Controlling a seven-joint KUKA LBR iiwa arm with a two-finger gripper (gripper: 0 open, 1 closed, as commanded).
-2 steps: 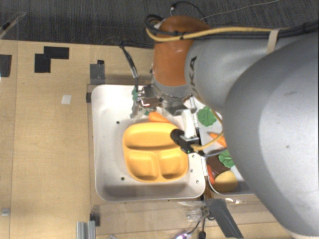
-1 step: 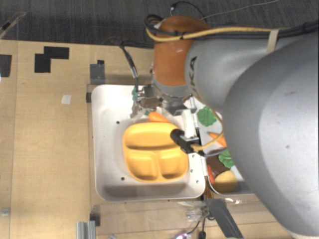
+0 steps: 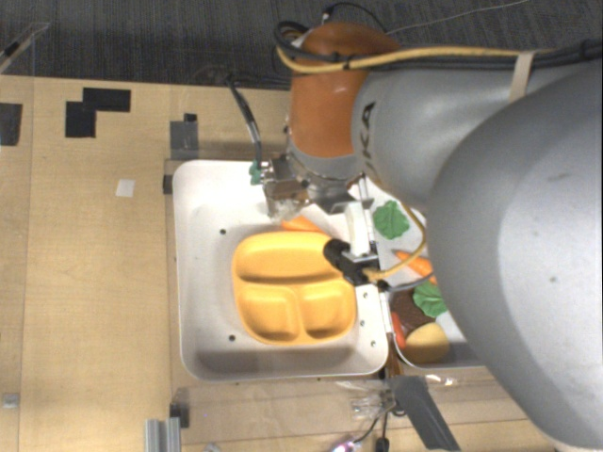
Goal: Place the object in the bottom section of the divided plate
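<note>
Gripper (image 3: 288, 202) state cannot be told; it is held over a white bin (image 3: 201, 252). A yellow divided plate (image 3: 273, 264) is seen just beneath it in view, with an orange piece (image 3: 302, 224) close beside it.

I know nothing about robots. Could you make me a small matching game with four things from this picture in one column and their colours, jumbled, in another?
Things:
1. plate
2. leaf
3. left bin
4. arm's band

Colours:
A. white
B. orange
C. yellow
D. green

Pairs: 1-C, 2-D, 3-A, 4-B.
</note>
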